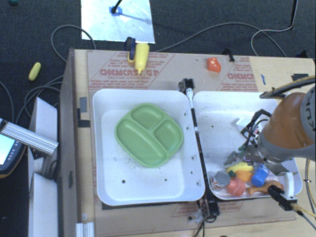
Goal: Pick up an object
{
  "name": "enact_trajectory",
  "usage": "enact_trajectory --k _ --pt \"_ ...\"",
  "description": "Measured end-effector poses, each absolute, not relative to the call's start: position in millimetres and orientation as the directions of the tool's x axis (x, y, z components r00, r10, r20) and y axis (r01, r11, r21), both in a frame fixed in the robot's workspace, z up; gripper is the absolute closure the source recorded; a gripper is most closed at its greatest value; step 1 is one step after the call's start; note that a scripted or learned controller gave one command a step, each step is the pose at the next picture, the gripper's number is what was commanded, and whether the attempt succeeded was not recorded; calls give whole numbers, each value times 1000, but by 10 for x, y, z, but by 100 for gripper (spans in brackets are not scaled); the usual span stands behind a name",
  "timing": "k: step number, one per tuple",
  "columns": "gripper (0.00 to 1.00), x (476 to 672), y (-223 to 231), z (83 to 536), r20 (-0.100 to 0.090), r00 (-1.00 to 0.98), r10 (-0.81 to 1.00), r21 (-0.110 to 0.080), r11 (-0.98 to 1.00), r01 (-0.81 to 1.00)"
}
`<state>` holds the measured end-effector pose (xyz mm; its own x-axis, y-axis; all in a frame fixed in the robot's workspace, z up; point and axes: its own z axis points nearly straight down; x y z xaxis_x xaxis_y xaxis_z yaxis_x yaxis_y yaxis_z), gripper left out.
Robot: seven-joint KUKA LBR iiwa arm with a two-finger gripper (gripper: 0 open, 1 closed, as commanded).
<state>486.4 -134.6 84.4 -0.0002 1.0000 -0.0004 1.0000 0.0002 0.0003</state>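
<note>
Grey and orange, the arm hangs low over the right bin [217, 112] at the frame's lower right, the hand [240, 158] just above a tight heap: yellow toy [240, 168], blue block [259, 176], pink piece [236, 186], grey disc [222, 178]. Its opening cannot be told. Crowding risks a glancing pinch or a two-object grab. The green plate [149, 135] lies in the left bin [106, 107].

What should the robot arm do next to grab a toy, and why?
Probably lower a little onto the yellow toy. The gripper hovers right above the toy pile in the right bin's near corner, and nothing can be seen held in it yet.
</note>
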Motion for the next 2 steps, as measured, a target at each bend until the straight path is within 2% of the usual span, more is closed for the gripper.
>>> enact_trajectory --k 1,2 --pt "0 5828 -1800 1539 -2 -3 1000 5 3 1000" --pt "0 5891 -2069 1319 -2 -2 1000 2 2 1000"
